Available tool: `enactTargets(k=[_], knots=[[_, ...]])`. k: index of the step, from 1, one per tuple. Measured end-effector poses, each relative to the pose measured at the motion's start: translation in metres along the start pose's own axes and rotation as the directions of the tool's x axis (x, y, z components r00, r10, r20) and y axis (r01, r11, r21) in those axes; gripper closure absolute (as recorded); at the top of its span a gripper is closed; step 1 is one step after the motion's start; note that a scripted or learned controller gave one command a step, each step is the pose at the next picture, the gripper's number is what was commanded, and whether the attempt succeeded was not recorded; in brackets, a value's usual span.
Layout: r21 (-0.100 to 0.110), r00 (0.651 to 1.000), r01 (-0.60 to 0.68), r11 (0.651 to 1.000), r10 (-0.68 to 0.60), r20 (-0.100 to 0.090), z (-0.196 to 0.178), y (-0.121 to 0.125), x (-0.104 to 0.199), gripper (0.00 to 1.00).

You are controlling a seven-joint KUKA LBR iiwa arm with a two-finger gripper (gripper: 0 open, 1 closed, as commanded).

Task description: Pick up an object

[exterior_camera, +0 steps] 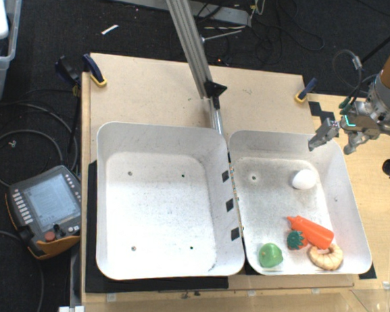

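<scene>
Your arm reaches in from the right, its gripper point(336, 137) poised over the upper right rim of the right bin point(261, 146), above the bench. The two fingers point(323, 135) stand apart with nothing between them.

Inside that bin, a white egg point(304, 180) lies toward the upper right of the floor, the nearest thing to the gripper yet clear of it. Lower down, an orange carrot point(311, 230) lies at a slant, its tip pointing up and left. A small dark green piece point(296, 240) sits just beside the carrot's left end, touching or nearly so; you cannot tell which. Below the carrot, in the lower right corner, a pale tan ring-shaped piece point(326, 257) rests against the bin wall. A green ball point(270, 255) lies well to the left of it, near the bin's front edge.

The left bin point(159, 202) sits edge to edge with the right one on the wooden bench point(153, 90). A metal pole point(192, 43) runs down from the top of the view to the join between the bins. On the dark floor at left lies a pendant point(44, 205) with its cable.
</scene>
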State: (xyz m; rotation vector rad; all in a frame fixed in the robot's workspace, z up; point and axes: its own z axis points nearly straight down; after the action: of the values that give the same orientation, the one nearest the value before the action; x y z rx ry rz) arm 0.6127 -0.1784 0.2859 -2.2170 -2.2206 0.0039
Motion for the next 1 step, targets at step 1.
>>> enactTargets(k=[1], knots=[[-0.004,1.000,0.001,1.000,-0.001,0.002,-0.0027,0.0007,0.0002,0.00]])
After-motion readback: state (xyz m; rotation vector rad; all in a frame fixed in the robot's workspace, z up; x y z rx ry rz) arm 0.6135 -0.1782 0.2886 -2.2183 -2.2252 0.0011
